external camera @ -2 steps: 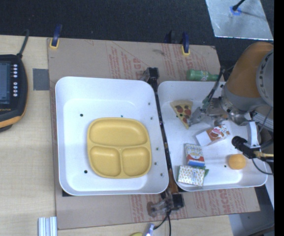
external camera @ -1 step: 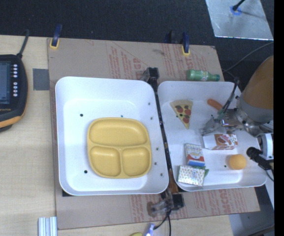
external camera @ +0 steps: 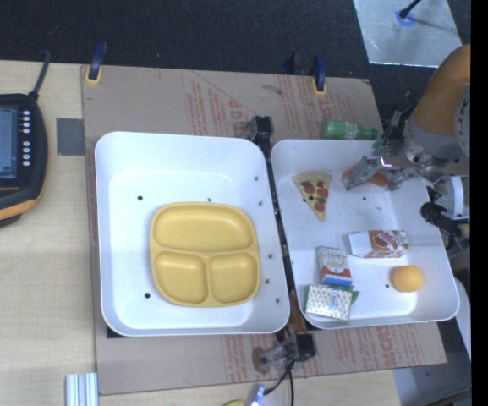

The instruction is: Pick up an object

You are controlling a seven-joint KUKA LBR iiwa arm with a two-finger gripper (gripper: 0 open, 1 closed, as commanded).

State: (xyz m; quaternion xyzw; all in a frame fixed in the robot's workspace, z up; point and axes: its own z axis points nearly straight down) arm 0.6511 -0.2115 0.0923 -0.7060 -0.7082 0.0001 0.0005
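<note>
My gripper (external camera: pixel 370 172) hangs low over the far right part of the right bin (external camera: pixel 430 311), at the end of the grey arm with its orange band (external camera: pixel 446 91). A small orange-red thing (external camera: pixel 381 177) shows right beside the gripper tip; I cannot make out whether it is held. In the same bin lie a pizza slice (external camera: pixel 315 193), a red and white box (external camera: pixel 378 244), an orange ball (external camera: pixel 407 278), a small red and blue carton (external camera: pixel 334 266) and a green-patterned packet (external camera: pixel 329 302). The pizza slice is a short way left of the gripper.
The left bin (external camera: pixel 117 227) holds a yellow divided plate (external camera: pixel 203 253). A green bottle (external camera: pixel 345 130) lies on the cardboard just beyond the right bin's far rim. A control pendant (external camera: pixel 2 155) rests on the bench at far left.
</note>
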